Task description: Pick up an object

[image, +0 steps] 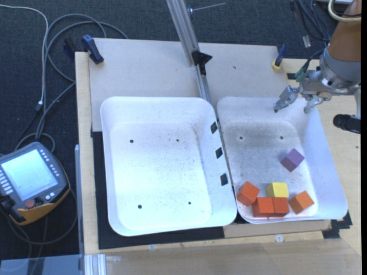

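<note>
gripper (297, 101) open, empty, at 1 o'clock over right bin (321, 148). purple cube (292, 159) lies apart at 5 o'clock of it; best target: centre fingers, descend straight.

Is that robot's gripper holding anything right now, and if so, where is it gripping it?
Nothing is held. The gripper is open above the far edge of the right bin, and the purple block and other blocks lie apart from it.

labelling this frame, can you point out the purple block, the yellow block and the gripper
purple block (292, 159), camera view, on its top face
yellow block (278, 189), camera view, on its top face
gripper (296, 103), camera view, midway between its fingertips
</note>
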You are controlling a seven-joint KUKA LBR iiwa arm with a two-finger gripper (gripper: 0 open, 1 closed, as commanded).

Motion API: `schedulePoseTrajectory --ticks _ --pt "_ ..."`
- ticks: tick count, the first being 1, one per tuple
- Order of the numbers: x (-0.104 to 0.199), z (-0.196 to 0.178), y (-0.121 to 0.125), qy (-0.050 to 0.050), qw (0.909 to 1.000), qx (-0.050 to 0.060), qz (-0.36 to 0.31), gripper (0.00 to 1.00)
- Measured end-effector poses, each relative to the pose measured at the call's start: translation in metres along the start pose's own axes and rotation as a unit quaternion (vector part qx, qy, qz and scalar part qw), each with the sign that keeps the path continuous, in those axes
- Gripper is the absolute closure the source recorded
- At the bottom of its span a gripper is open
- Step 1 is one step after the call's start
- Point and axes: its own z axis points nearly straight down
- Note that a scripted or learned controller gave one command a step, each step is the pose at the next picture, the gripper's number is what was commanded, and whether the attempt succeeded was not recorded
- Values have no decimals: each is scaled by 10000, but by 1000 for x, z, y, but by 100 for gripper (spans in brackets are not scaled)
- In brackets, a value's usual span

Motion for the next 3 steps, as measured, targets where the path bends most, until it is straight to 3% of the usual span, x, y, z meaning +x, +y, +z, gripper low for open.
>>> schedulePoseTrajectory --ticks 1,2,3 --pt "-22 112 -48 17 10000 45 17 0" --pt "5 108 -98 19 10000 16 10 0" --pt "7 99 -126 12 10000 5 13 0"
